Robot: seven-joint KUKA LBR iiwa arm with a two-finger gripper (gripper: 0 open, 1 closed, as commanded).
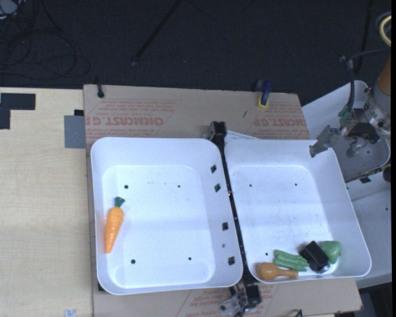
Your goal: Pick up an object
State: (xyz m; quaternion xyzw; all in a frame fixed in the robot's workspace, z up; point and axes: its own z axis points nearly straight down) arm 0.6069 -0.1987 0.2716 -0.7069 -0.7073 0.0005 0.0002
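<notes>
Brown cardboard (185, 114) covered the tabletop (33, 203) under two white bins. An orange toy carrot (113, 225) lay alone in the left bin (158, 207). In the right bin's (290, 203) near corner sat a yellow-brown pear-shaped thing (275, 271), green beans (290, 261), a black block (315, 255) and something green (330, 248), bunched together. Off to the right, outside the bins, the jaws (330, 139) were too blurry to tell if spread.

Both bins (155, 152) look like smooth, slightly glossy white plastic. They sit on matt brown cardboard (185, 114) over a pale wood-grain bench (33, 203). The carrot (113, 223) looks like smooth plastic.
</notes>
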